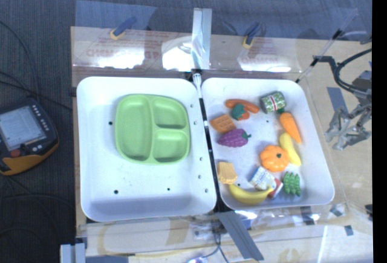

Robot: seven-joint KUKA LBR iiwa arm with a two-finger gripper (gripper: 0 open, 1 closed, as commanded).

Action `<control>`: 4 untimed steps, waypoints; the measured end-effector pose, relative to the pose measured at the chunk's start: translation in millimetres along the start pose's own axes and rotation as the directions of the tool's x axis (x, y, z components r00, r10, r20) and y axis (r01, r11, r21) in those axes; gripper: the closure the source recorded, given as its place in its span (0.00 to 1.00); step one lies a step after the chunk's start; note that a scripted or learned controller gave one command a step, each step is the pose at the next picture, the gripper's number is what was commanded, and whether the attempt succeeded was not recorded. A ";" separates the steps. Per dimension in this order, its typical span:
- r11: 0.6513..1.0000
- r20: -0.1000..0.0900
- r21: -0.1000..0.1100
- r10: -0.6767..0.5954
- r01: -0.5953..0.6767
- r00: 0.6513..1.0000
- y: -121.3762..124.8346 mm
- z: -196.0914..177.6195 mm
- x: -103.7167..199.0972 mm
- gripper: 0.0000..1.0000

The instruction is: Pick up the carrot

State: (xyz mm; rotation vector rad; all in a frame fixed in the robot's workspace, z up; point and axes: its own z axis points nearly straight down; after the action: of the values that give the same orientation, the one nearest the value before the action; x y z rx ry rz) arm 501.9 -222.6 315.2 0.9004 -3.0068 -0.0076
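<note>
Plainly, the pick had not begun: the carrot (291,127) lay untouched in the right bin (317,153), and nothing was closed around it. Taking the orange toy pumpkin (274,158) as the landmark, the carrot sat just beyond it and a little to its right, slanted, with its green top at the far end and its tip pointing back toward the pumpkin. A yellow fruit (289,150) lay just right of the pumpkin, close against the carrot's tip, and a small green-labelled can (273,101) stood farther beyond the pumpkin, just past the carrot's leafy end.

Well to the right of the pumpkin, outside the bin wall and over the tabletop (357,189), a pale metal assembly appeared to be the gripper (346,129). It was too faint and small to say whether it was spread or closed.

The step in hand looked like the approach. The next move probably called for travel leftward over the bin wall to a spot above the carrot's mid-body, with the wrist turned so the closing line crossed its slanted length, then a straight descent. The likely trouble was crowding: the yellow fruit and the can both left little room at either end, so a grasp around the middle seemed the safest.
</note>
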 end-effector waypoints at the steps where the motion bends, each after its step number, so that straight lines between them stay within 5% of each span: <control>1: 0.967 0.004 0.009 -0.256 0.255 0.967 -42.5 -50.3 -66.3 1.00; 2: 0.957 0.002 0.008 -0.291 0.291 0.957 -22.2 -47.4 -33.7 1.00; 3: 0.914 0.001 0.004 -0.407 0.407 0.914 0.0 -5.6 0.1 1.00; 4: 0.849 0.001 0.010 -0.528 0.528 0.849 4.8 -49.4 7.1 1.00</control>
State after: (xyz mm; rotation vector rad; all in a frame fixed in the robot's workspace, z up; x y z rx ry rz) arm 493.5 -222.6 364.7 1.6953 -2.6505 0.0043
